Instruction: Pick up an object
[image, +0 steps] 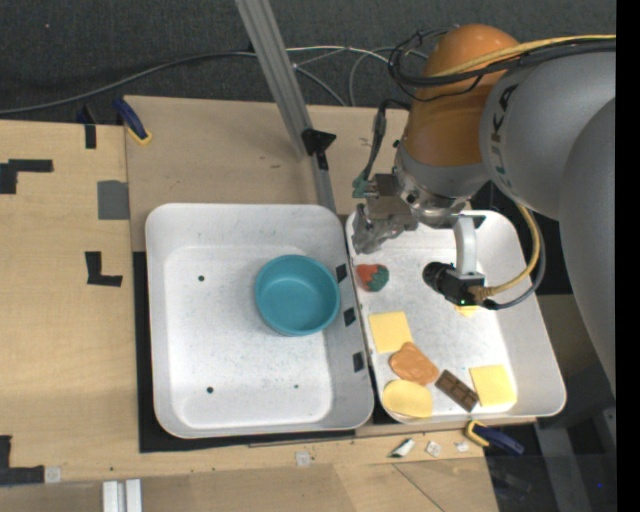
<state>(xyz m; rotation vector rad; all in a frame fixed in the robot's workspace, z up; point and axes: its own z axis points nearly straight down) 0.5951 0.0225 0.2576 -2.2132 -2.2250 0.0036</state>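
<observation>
Below gripper (372, 237), red-green toy (373, 276).

The arm (540, 110) runs off the right edge. It hides the right bin's (535, 340) far rim.

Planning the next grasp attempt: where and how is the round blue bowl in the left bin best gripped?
Pinch the round blue bowl at its rim, coming straight down with one finger inside. It stands upright, mouth open, probably too wide to span; the right rim, nearest the gripper, seems easiest.
</observation>
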